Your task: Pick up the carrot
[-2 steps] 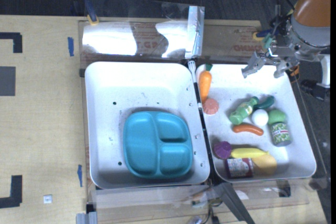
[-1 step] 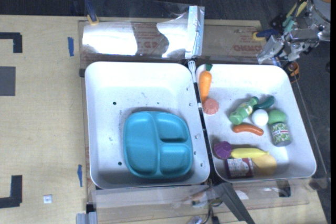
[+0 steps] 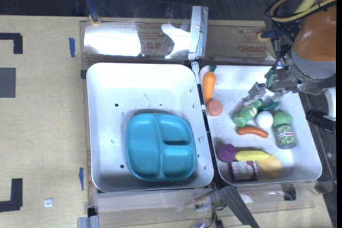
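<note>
- the carrot (image 3: 208, 84) lies in the right bin (image 3: 312, 165), up in its top left corner, near the wall between the bins.
- the gripper (image 3: 260, 94) hangs over the right bin, to the right of the carrot, not touching it.
- i cannot tell how its grip stands.
- a pink round toy (image 3: 214, 108) sits just below the carrot.

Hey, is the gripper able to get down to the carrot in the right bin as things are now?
Probably yes. The carrot lies alone against the right bin's left wall, nothing on top. The gripper hovers across the bin; the wall may crowd one finger.
</note>
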